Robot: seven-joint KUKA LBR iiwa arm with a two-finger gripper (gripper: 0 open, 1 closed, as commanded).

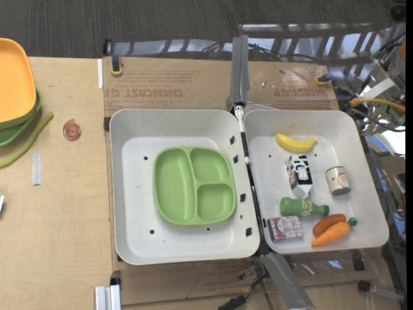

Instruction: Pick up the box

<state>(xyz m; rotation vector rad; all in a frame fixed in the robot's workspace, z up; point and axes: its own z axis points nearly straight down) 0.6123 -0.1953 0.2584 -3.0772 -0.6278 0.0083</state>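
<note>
Gripper state cannot be told from this view. A small pink box (285, 228) lies flat in the right bin (361, 147), by its front left corner, just beside a green bottle (302, 206) and near a carrot (332, 230). The pick likely wants a straight vertical descent, closing across the box's narrower span, clear of the bottle and the bin wall.

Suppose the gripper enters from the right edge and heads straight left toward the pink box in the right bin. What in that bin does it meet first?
Probably the orange carrot, which lies just right of the pink box. Travelling higher, it might pass over the carrot; height is unclear.
</note>
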